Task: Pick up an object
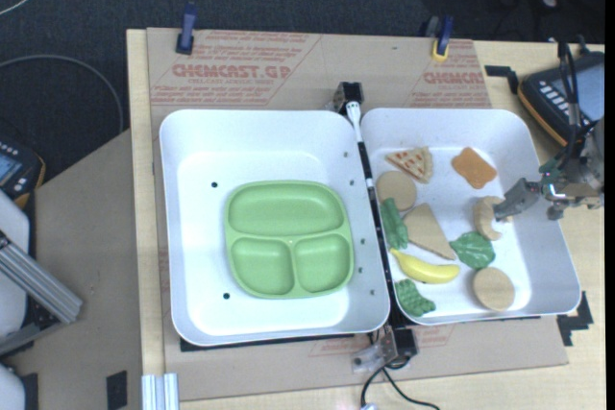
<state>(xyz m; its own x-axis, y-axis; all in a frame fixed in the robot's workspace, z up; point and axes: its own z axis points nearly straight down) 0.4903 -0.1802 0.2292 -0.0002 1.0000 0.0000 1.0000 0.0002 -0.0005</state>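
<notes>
The right white bin holds several toy foods: a pizza slice, an orange piece, a tan round, a cheese wedge, a banana, a green leafy piece, a beige disc and a small beige chunk. My gripper reaches in from the right edge, low over the bin. Its tip is just right of the beige chunk and above the leafy piece. I see nothing held in it.
The left white bin bears a green divided plate. A long green pod and a dark green piece lie along the right bin's left side. A yellow-black device sits at the bench's right.
</notes>
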